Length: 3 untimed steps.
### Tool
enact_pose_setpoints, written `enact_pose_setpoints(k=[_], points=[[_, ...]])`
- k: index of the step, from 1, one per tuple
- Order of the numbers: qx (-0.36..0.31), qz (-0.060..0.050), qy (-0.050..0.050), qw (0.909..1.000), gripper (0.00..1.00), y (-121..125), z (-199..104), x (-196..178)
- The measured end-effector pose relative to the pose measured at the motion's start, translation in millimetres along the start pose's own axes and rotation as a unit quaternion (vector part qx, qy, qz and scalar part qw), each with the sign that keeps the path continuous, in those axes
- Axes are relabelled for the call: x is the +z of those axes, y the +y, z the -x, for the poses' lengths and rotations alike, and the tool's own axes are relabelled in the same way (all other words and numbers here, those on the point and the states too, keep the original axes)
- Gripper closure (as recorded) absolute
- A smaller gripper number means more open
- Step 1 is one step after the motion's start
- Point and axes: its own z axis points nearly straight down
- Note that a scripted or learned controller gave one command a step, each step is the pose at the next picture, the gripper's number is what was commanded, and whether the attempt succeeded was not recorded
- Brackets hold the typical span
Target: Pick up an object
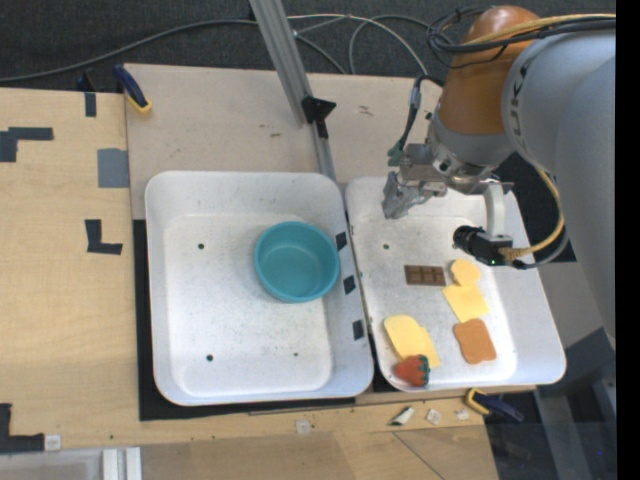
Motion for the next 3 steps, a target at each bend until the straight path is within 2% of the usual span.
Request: enact_pose_setpoints(k=[2, 3], points=[[0.000, 0.000, 0.000, 1.0000, 1.00, -18, -97, 1], [0.000, -0.001, 0.000, 1.0000, 1.00, -46, -147, 1]])
